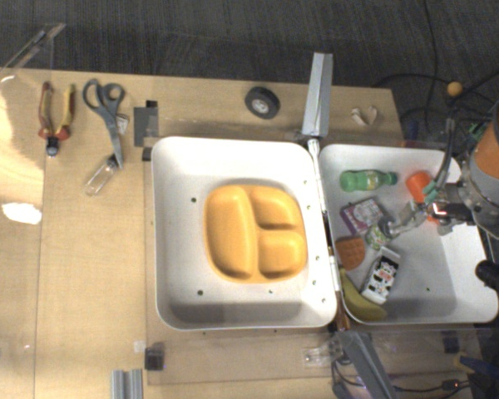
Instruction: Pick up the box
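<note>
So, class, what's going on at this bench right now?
A grey robot arm reaches in from the right over the right bin, with its claw low among the clutter there. Beside it lie a small black-and-white box, a purple packet, a green bottle and a banana. The box lies flat on the bin floor, not lifted. The left bin holds a yellow divided tray.

The box (381, 276) lies hemmed in: banana (362, 302) below, brown disc (350, 252) at its left, purple packet (363, 214) above. To its right the bin (449, 289) floor is bare.
</note>
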Controlling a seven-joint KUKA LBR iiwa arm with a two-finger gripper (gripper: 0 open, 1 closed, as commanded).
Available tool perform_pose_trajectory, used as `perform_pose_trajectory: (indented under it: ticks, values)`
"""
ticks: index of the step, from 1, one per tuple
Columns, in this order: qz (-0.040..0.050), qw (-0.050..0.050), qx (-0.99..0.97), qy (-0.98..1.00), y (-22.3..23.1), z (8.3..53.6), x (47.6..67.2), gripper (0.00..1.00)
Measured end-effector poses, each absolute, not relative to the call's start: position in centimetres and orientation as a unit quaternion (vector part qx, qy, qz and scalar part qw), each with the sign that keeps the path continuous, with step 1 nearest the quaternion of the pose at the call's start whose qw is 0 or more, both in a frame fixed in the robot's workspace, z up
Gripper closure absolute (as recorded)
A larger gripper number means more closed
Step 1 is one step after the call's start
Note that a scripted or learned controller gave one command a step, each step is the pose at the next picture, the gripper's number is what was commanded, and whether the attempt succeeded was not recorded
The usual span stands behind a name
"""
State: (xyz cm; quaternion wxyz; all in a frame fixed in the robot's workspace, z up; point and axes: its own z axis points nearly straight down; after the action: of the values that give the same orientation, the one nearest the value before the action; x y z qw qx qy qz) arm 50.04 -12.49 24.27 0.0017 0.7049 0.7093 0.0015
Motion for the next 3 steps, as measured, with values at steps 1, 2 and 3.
perform_pose_trajectory:
  ticks: [1,2,3]
  values:
    - [0.0009,0.001,0.721,0.693,-8.1,16.8,57.6,0.0]
    - [0.0065,0.009,0.736,0.677,-8.7,9.6,60.2,0.0]
    - [0.0138,0.013,0.734,0.679,-8.3,11.1,60.7,1.0]
